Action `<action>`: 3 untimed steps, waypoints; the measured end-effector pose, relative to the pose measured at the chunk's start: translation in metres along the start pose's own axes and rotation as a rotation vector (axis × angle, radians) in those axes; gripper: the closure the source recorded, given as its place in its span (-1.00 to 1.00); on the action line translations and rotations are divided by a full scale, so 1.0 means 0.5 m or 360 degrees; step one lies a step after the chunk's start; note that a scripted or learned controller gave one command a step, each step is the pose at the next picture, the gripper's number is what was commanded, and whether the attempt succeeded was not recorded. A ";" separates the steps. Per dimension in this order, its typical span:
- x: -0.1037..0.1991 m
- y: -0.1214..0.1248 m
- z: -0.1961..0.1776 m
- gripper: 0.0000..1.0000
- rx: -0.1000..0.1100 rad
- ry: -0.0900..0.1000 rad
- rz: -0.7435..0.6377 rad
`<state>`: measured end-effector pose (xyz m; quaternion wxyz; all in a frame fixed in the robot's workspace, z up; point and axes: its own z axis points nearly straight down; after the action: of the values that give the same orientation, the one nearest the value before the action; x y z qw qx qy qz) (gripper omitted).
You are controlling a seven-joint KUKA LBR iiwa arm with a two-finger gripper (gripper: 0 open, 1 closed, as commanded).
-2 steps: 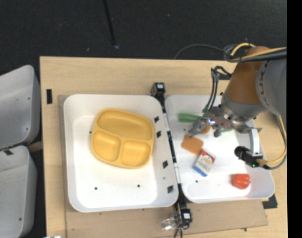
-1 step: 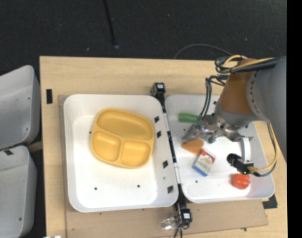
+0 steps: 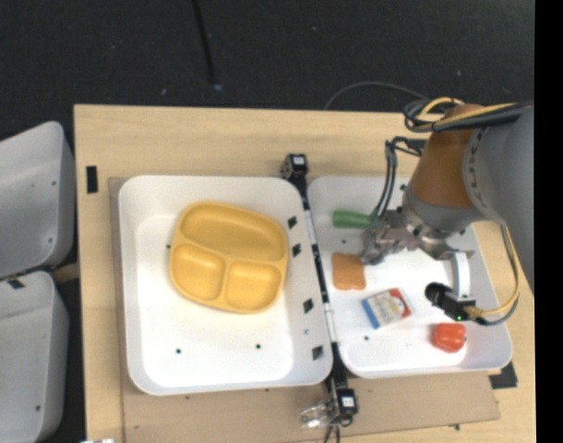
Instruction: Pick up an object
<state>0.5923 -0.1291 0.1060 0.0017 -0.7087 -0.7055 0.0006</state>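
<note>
Labels: the small blue-and-white carton (image 3: 387, 307) in the right bin (image 3: 411, 363) carries red and white print on its face, too small to read. No other writing legible on any item.

Right bin contents: green stick-shaped object (image 3: 350, 219) near the far left corner; orange sponge-like block (image 3: 348, 272) by the left wall, just beside the bin divider; carton toward the middle; red-orange object (image 3: 449, 337) near the front right corner. All four lie apart from one another.

End effector (image 3: 385, 245) sits low over the right bin, between the green object and the orange block, just right of both. Cannot tell whether it is released or clenched; nothing seen between its fingers.

Left bin (image 3: 152, 358): yellow compartment plate (image 3: 230, 256), lying flat, centred toward the far side. Open white floor along the front and left walls.

Room: right bin's front-left area between block, carton and wall is bare. Counter (image 3: 189, 123) edge runs bare beyond both bins.
</note>
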 end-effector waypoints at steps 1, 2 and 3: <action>0.008 -0.013 -0.108 1.00 -0.0005 -0.0002 -0.0007; 0.024 -0.018 -0.202 1.00 -0.0006 -0.0002 -0.0014; 0.022 -0.016 -0.230 1.00 0.0000 -0.0001 -0.0013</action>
<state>0.5849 -0.1181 0.2210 0.0013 -0.7058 -0.7084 0.0008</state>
